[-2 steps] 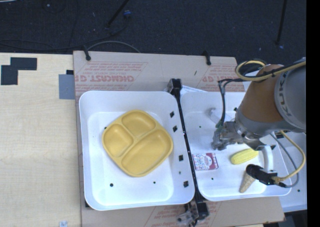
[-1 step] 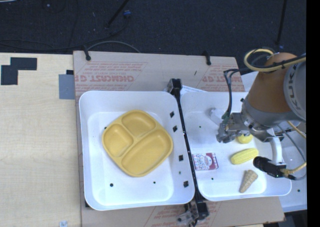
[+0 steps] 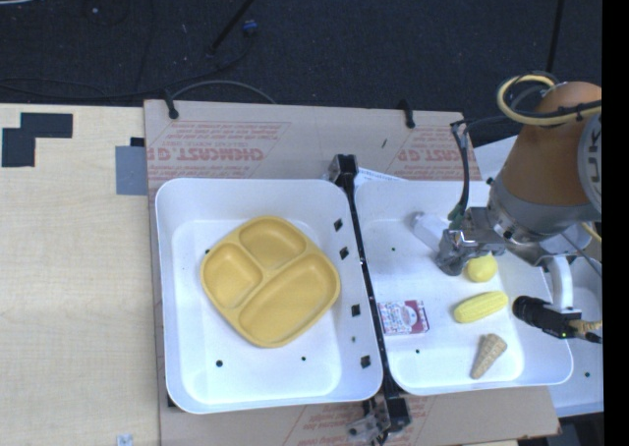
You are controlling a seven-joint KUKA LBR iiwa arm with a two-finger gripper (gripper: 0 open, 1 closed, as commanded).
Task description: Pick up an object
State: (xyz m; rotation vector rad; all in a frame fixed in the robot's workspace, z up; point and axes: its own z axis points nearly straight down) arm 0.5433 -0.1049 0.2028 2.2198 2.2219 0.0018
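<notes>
Arm (image 3: 555, 164) cut by right edge.

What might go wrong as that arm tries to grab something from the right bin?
The gripper sits right beside the small yellow ball; a round thing like that may roll away when nudged. The corn lies just below the ball, so a push could knock one into the other. The gripper is also low over the right bin, so it may press on the floor rather than close on anything.

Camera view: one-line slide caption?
Claw low in right bin beside yellow ball; yellow divided plate in left bin.
</notes>
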